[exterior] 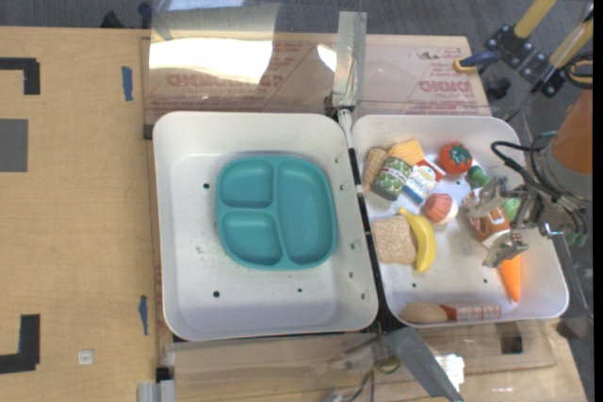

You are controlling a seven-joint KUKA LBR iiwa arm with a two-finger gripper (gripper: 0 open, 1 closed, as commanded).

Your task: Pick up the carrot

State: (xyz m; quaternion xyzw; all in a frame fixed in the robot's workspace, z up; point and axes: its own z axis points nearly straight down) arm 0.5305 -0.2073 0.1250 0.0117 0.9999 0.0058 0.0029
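The carrot [511,279], a short orange cone tapering toward the near wall, lies in the right bin [546,301] near its right corner, just below the gripper [507,245], whose tangled metal parts leave me unable to tell how its fingers stand.

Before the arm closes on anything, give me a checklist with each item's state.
1. Carrot in view, right bin: ok.
2. End effector just above the carrot's wide end: ok.
3. Carrot between the fingers: cannot tell.
4. Carrot clear of neighbours, banana well to its left: ok.
5. Room by the bin's right wall: cannot tell, the carrot lies close.
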